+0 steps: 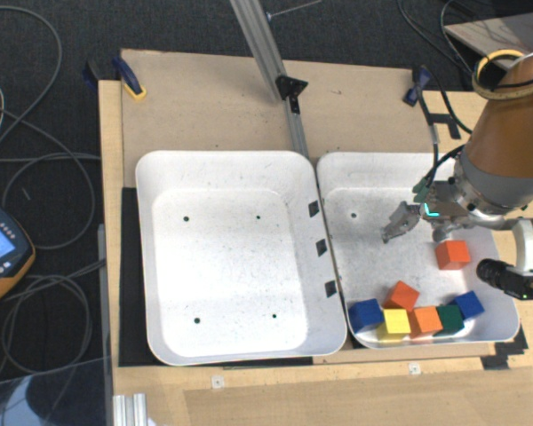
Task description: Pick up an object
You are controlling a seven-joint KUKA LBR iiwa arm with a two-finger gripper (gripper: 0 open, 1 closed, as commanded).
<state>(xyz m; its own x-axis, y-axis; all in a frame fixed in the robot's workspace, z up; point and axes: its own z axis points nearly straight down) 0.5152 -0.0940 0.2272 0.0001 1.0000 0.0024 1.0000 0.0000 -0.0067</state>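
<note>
The gripper (pixel 420 227) hung over the right bin (pixel 364 180) with its fingers spread apart, nothing between them. An orange block (pixel 452 254) lay just beside it — further blocks, blue (pixel 365 312), yellow (pixel 396 321) and green (pixel 450 318), crowded the bin's near edge.

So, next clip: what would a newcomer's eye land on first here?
Probably the cluster of coloured blocks along the near edge of the right bin, with a lone orange block a little apart above them. Next, the arm's broad orange band at the right, with the gripper hanging over the right bin just left of that lone block. The left bin draws little attention.
</note>
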